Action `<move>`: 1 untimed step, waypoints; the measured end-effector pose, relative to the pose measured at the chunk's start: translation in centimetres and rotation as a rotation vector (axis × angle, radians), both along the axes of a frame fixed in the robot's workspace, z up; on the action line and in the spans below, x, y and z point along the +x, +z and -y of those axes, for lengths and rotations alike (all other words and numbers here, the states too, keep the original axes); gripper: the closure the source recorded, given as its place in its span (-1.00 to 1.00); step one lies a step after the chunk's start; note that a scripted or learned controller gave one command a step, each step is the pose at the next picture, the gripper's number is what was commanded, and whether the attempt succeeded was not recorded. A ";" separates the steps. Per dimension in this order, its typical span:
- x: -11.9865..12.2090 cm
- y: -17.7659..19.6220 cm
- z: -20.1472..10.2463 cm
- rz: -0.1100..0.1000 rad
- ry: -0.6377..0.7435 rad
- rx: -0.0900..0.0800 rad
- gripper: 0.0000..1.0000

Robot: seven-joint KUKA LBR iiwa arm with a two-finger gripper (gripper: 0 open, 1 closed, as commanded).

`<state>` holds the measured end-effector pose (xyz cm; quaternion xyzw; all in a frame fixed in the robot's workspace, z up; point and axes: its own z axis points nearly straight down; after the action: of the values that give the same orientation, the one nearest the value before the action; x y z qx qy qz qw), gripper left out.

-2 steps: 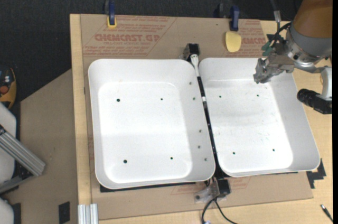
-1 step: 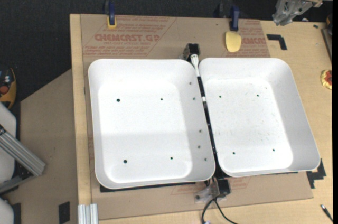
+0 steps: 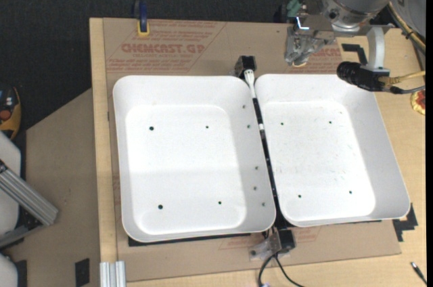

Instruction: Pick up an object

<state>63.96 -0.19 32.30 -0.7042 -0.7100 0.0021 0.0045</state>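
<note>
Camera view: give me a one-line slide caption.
KUKA arm's gripper poised above the far edge of the right bin, beside the left bin, on the bench.

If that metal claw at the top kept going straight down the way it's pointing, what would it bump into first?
Probably the brown cardboard-covered bench top, just beyond the far rim of the right shallow white bin. The two-finger gripper hangs there pointing down, though depth is hard to judge.

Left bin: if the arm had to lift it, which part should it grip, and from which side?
Probably the left bin's outer rim on the view's left, approached from above. The rim is a thin raised lip, while its opposite side lies against the right bin, where a black clip sits.
</note>
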 end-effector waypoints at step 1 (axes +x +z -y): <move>0.7 3.1 3.5 0.015 -0.011 -0.005 1.00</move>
<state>64.64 -3.74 35.36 -0.7079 -0.7063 -0.0015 -0.0027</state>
